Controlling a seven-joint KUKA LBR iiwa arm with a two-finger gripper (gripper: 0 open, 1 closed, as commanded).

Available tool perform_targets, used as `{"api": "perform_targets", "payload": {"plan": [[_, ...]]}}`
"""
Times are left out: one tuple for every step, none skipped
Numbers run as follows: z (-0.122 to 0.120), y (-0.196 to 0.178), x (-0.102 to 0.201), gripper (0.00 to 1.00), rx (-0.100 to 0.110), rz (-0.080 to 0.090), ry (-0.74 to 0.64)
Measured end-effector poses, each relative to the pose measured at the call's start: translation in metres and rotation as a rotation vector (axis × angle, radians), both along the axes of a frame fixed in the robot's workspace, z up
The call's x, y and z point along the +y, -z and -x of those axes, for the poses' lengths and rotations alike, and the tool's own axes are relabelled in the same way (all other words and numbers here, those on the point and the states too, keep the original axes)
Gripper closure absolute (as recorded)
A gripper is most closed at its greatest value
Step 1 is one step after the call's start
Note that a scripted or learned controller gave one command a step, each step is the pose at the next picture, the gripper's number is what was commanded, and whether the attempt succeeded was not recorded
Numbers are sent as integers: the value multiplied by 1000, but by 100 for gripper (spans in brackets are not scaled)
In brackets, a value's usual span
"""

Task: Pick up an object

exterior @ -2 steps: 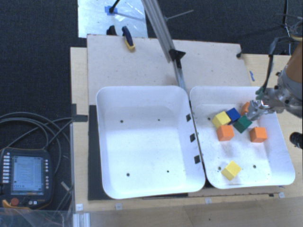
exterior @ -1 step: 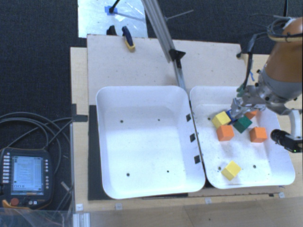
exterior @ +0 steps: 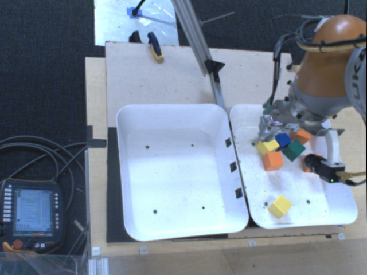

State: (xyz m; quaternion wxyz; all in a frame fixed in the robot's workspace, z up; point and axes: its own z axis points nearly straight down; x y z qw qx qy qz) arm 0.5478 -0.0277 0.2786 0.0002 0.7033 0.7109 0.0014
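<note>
End effector [exterior: 269, 125] fingertips masked by wrist; arm [exterior: 335, 56] cropped at right.

Dark carpet floor [exterior: 46, 62]; pale wooden bench [exterior: 172, 73]; teach pendant [exterior: 31, 213] with cables lower left.

Six small blocks [exterior: 273, 160], yellow, blue, green and orange, lie in the right bin [exterior: 344, 211], one yellow apart.

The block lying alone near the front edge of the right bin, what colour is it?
Yellow. The block shows best in the camera view, apart from the cluster by the gripper.
</note>
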Motion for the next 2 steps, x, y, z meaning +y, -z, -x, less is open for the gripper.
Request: {"api": "perform_targets", "payload": {"plan": [[-5, 1, 45, 100, -1, 0, 0], [-13, 19, 95, 100, 2, 0, 0]]}}
